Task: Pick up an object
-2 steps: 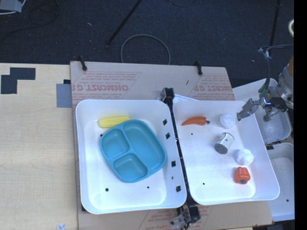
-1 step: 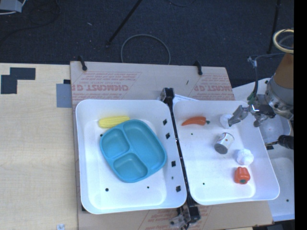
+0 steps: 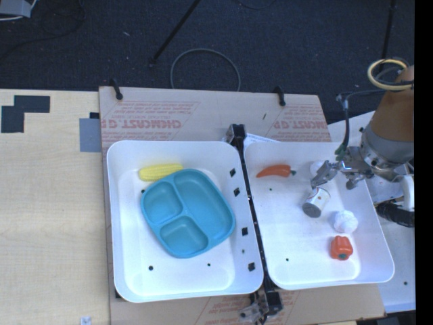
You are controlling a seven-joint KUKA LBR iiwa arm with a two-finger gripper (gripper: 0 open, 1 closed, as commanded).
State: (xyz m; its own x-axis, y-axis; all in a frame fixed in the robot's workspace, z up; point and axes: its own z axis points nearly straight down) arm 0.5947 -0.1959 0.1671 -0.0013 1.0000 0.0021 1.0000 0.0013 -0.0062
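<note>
Camera view, for your check: left bin holds a blue divided plate, with a yellow corn cob touching its upper left rim; right bin holds an orange-red pepper near the top left, a grey-and-white cylinder, a white ball and an orange block; gripper sits over the bin's upper right, just above the cylinder; jaws appear spread apart, clamped on nothing you can see.
</note>
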